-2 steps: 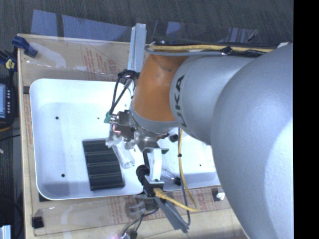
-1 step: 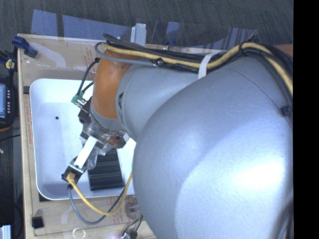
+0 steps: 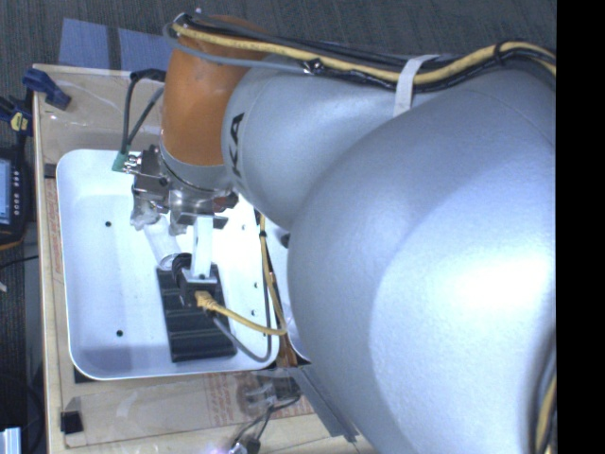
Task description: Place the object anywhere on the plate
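The grey arm (image 3: 406, 235) covers most of the view, with its orange band (image 3: 194, 102) above the wrist. The wrist hangs over the left white bin (image 3: 95, 253). The gripper (image 3: 197, 315), a black ribbed block, sits low over the near part of the bin floor. A yellow cable (image 3: 241, 322) loops beside it. A small pale, glassy shape (image 3: 146, 218) lies on the bin floor just left of the wrist; it is too blurred to name. The arm hides the right bin.
The left bin's floor to the left of the gripper is bare white with a few dark dots. A black device (image 3: 11, 197) and a blue clamp (image 3: 43, 88) sit beyond the bin's left rim on the wooden bench (image 3: 142, 405).
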Robot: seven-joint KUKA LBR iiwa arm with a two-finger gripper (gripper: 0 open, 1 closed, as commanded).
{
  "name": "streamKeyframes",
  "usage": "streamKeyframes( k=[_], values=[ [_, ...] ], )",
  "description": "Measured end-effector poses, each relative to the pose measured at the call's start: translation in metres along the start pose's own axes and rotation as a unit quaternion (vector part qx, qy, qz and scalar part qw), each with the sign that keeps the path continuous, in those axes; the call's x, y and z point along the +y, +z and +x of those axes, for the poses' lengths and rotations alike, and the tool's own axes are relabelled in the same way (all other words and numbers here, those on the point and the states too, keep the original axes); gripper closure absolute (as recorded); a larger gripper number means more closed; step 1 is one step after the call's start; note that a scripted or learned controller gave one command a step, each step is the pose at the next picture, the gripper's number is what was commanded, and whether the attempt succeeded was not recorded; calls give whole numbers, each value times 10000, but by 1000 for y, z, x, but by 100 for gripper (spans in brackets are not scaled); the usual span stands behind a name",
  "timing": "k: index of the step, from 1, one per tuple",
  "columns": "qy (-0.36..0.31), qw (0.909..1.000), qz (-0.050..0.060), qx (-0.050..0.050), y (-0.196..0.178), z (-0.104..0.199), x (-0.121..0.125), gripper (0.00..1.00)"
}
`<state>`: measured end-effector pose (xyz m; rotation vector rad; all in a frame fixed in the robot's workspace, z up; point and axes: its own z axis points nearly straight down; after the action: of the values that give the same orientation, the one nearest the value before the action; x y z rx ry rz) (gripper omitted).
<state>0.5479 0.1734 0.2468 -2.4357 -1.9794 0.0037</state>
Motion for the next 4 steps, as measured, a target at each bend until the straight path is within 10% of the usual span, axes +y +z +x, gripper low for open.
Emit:
streamKeyframes(
  k=[1,2,3,4],
  values=[
    [-331,9994,21,-2,24,-28,34,100],
    [3041,9526,1,-5,-63,-15,37,100],
    [2615,9652,21,-17,24,-38,0,100],
    [4540,8910,4,-3,19,-97,40,100]
  ],
)
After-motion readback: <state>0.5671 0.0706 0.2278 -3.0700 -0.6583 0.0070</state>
